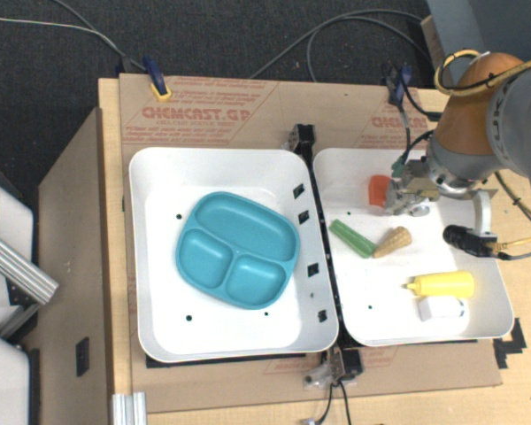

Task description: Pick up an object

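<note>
Spotter: Gripper (410,197) low over the far half of right bin (380,321), arm reaching in from view's right.

Logger: Spread or closed?

Spotter: Cannot tell. The gripper's own body hides that from this angle.

Logger: Target?

Spotter: Red block (378,190), small, also in the far half of right bin. Its long axis runs roughly far-to-near, up and down the view. Both ends look blunt, so no clear pointing end.

Logger: Relative to gripper?

Spotter: Just beside it, on the side toward left bin (150,237). Beside, not within, as far as shows. Touching or just apart, cannot say.

Logger: Neighbours?

Spotter: Green stick (351,238) nearer the camera, lying on a slant. Tan cone (392,241) just beside its right end, slanted the other way. Yellow bottle (441,283) lies crosswise toward the near right corner, narrow end to view's left. White block (442,309) sits just beside it on the near side. Teal divided plate (237,250) lies in left bin, well apart from the rest.
</note>
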